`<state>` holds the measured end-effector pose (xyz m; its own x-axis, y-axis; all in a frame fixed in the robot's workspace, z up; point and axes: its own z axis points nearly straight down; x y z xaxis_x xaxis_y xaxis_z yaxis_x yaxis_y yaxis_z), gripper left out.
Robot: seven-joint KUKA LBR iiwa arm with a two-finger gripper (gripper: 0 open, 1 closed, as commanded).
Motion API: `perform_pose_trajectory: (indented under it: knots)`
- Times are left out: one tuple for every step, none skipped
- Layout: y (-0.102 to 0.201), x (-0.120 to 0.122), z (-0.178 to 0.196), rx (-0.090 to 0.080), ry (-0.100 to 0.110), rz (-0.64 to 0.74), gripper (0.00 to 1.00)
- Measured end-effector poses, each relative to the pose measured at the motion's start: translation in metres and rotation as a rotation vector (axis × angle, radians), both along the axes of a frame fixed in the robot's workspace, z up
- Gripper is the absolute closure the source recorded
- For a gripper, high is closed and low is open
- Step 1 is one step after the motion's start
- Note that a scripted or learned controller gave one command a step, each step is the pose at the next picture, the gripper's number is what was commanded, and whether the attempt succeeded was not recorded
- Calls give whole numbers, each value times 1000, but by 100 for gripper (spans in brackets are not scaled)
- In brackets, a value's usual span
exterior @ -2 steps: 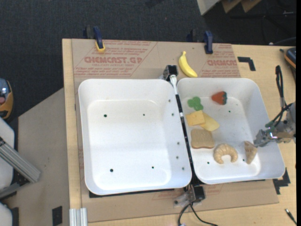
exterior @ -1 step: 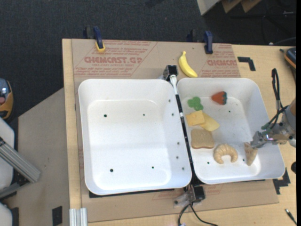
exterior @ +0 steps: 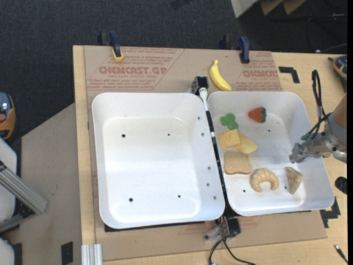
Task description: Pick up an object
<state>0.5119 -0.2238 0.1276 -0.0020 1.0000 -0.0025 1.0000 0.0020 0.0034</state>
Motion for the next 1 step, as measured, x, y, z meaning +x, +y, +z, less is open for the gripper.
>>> perform_pose_trajectory:
  knots:
    - [0,-34,-45,4,6,-4,100]
